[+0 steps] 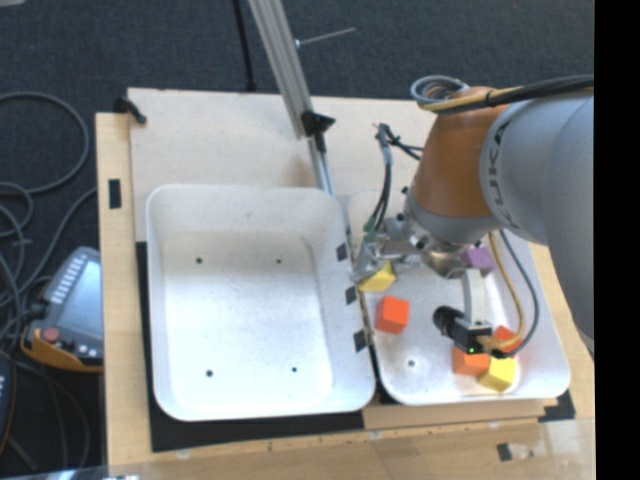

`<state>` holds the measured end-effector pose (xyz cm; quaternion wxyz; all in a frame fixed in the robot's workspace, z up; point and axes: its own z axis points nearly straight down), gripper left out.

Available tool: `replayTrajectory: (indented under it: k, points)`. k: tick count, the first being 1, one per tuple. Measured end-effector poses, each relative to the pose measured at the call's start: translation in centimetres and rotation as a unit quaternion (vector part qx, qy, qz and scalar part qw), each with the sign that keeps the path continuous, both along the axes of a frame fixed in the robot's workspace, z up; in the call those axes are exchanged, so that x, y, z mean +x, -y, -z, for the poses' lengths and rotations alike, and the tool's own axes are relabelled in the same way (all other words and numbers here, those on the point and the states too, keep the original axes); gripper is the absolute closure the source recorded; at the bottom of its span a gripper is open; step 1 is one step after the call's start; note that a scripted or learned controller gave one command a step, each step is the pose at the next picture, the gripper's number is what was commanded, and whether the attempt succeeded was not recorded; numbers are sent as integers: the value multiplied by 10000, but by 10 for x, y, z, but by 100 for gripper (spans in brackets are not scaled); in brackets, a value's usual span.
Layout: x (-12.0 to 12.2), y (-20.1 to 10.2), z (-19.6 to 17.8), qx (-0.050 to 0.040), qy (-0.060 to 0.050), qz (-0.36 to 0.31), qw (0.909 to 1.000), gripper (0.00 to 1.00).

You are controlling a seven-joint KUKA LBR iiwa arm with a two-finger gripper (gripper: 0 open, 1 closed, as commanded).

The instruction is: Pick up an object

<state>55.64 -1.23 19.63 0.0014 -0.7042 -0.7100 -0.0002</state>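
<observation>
My gripper (373, 261) hangs low over the left edge of the right bin (430, 393), below the orange band of the arm. A yellow block (379, 281) lies directly at its tip, touching or nearly touching it; I cannot make out whether it is gripped. An orange cube (392, 314) sits just in front of that. Near the bin's front right corner are another orange block (468, 360) and a yellow block (500, 372) side by side. A purple piece (481, 259) peeks out from behind the arm.
The left bin (170, 218) stands beside the right one, their rims meeting close to the gripper. A slanted metal pole (285, 63) rises behind the bins. Cables and a black fitting (449, 320) hang off the wrist over the right bin.
</observation>
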Motion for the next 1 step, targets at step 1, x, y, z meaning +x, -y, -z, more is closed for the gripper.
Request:
replayTrajectory:
  k: [1]
  points:
    - [-44,-52,-58,1,27,-3,10000,100]
